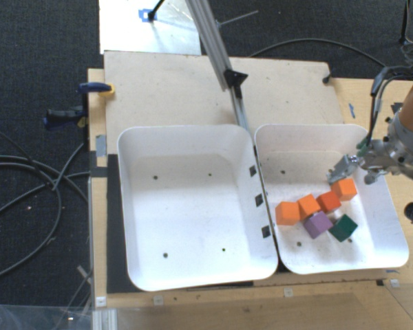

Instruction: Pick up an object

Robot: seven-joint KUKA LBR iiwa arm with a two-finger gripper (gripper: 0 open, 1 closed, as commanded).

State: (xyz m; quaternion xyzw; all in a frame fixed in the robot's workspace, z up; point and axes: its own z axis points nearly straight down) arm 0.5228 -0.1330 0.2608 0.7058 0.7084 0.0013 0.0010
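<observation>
Even, bright overhead light fills the scene, and the two white bins (193,205) come out nearly washed out, with only soft grey shading along their inner walls. Shadows are faint and short, small dark patches just beneath the cluster of blocks (316,212) in the right bin. The picture is slightly soft and grainy throughout, and the dark floor (34,47) around the tabletop (165,88) shows little detail.
</observation>
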